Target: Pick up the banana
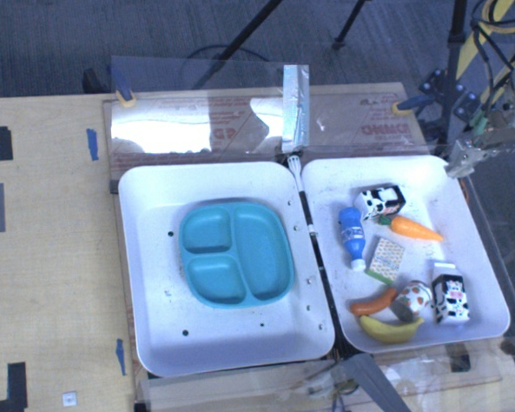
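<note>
The banana (389, 328) lay at the right bin's (492, 265) near edge, wedged under a red pepper (373, 304) (awkward); gripper (478, 146) state: cannot tell.

This is a robotics lab: tripod legs (268, 17) and yellow cables (492, 12) on grey carpet, blue tape marks (92, 143) on the surface (43, 257).

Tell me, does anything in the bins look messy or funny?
Nothing looks broken or spilled. The small toys are jumbled in the right white bin: the yellow banana lies at the front against an orange sausage-shaped toy. The teal divided plate sits alone in the left white bin.
</note>
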Robot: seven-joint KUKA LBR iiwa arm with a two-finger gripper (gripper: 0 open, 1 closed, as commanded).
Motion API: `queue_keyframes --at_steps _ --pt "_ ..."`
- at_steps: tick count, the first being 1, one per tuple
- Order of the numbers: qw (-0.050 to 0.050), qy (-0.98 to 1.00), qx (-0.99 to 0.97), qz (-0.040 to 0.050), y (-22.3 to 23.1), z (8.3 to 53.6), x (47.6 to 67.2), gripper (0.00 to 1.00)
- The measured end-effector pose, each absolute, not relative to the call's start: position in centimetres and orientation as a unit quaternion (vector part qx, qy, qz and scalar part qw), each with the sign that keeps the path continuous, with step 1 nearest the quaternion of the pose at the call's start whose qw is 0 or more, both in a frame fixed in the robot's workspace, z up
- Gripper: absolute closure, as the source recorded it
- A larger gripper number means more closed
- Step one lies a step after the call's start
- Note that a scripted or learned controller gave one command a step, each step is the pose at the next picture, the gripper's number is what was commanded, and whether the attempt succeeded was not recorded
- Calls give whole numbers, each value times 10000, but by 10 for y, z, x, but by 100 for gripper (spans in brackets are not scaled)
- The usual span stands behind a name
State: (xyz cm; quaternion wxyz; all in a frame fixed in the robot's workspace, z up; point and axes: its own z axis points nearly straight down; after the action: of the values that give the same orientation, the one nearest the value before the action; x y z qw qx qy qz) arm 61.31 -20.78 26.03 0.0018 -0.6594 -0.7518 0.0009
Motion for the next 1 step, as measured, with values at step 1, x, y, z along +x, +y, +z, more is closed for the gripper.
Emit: queue_keyframes --at_steps 1 --pt "19 -7518 -6594 10 -208 260 613 0"
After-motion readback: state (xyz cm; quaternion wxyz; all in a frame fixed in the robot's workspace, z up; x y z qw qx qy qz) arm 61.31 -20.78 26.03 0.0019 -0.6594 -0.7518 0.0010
